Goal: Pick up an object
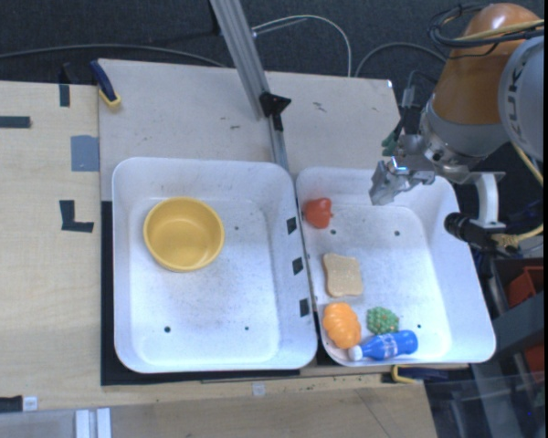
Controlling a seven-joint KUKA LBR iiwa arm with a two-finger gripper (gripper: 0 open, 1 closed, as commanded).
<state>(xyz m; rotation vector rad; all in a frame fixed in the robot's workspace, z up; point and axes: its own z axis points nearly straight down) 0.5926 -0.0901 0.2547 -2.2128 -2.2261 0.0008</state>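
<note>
Two white bins side by side on pale wood counter, dark floor beyond. Left bin: yellow bowl near its left wall. Right bin: red piece by dividing edge, toast slice mid-bin, orange fruit, green clump, blue bottle crowded at near edge. Grey pole slanting across bin junction. Jaws over right bin's far edge, apart from all items, nothing between them; jaw gap impossible to tell.

wooden bench, dark carpet, metal pole
</note>
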